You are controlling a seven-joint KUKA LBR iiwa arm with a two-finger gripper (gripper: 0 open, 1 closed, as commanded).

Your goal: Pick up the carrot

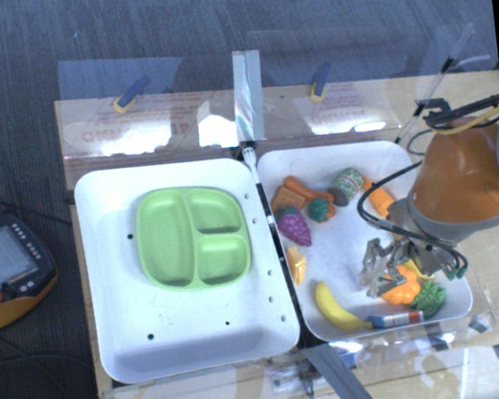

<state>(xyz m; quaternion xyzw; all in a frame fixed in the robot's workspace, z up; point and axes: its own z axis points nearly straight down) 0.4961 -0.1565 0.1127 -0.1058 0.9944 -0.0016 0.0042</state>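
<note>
Yellow banana [335, 308] lay at the near edge of the right bin [345, 244], curved, with a red and blue marker [396, 319] just beside its tip along the near wall. Green broccoli piece [431, 298] sat in the near right corner, touching an orange pepper-like toy [404, 292].

Gripper [378, 276] was down in the right bin's near right part, directly at that orange toy and well apart from the carrot. Claw state: could not tell, the metal parts were a blur against the toys. Nothing visibly gripped. Black cables looped around the wrist. Orange band of the arm [464, 181] sat above it, coming in from the right and covering the bin's right wall.

Further back, a small yellow wedge [295, 265] lay against the divider side of the right bin, with purple grapes [294, 226] just behind it.

Carrot [300, 188] lay in the far left part of the right bin, flat, angled, green top [322, 209] pointing toward the bin's middle. A brownish-orange block [283, 202] touched its left side. A round green and pink toy [348, 182] sat near it on the right, and another orange piece [380, 198] was beside the arm.

Left bin [115, 283] held a light green divided plate [193, 235], three compartments, flat, toward the far side.

Beyond the bins: blue clips [132, 94] on clear panels. A teach pendant [6, 262] lay on the floor at left.
</note>
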